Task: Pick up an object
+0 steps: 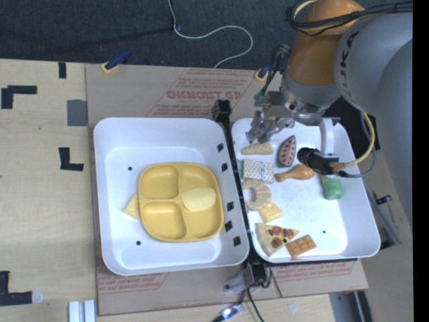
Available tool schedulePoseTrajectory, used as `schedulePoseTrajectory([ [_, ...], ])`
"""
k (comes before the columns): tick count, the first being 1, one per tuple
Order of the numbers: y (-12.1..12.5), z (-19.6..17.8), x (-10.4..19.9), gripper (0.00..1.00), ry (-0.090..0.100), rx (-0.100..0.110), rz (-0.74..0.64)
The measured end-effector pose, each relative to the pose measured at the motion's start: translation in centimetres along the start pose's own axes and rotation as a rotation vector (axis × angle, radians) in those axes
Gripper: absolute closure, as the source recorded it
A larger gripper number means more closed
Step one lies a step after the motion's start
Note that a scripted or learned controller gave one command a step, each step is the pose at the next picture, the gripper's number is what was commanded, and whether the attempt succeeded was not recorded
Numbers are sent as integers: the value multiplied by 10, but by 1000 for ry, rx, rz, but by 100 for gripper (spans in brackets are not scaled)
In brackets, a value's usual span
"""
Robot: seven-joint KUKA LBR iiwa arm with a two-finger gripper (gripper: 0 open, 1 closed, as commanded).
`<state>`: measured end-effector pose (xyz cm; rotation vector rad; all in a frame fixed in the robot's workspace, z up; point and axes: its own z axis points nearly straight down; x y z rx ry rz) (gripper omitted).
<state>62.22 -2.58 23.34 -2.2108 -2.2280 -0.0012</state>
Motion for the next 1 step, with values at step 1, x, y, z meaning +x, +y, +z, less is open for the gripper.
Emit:
schedulePoseTrajectory([
  [1, 0, 20, -1, 100, -4, 3, 6],
])
